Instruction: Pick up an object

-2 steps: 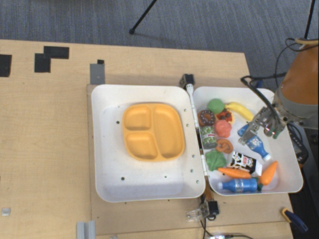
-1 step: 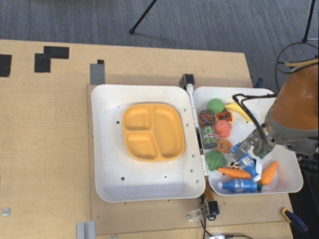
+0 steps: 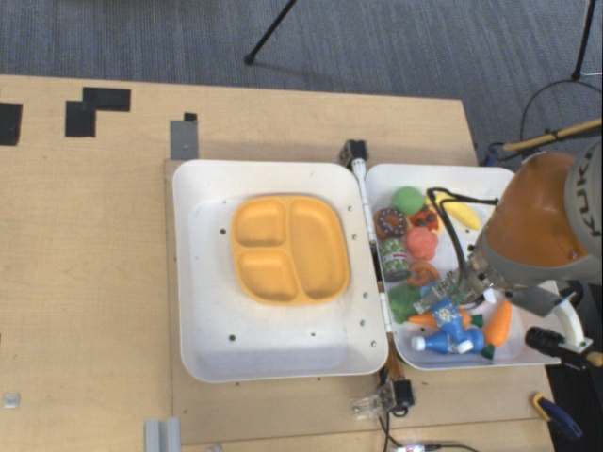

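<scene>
Two shallow white bins sit side by side on a wooden bench: the left bin carries a yellow three-compartment plate, lying flat near its middle, while the right bin is crowded with small toy foods. Along that bin's left side lie a chocolate doughnut, a green ball-shaped piece and a pink rounded piece; a yellow banana rests further right, and an orange carrot lies tilted near the front wall beside a blue-and-white jumble. The grey-and-orange arm reaches in from the right, its gripper low over the pile's middle; whether the claw is wide or narrow cannot be told. The toys look light, hard and smooth, likely slippery plastic. The carrot, slim and lying clear at the pile's edge, seems the easiest pick, best pinched across its narrow middle.
</scene>
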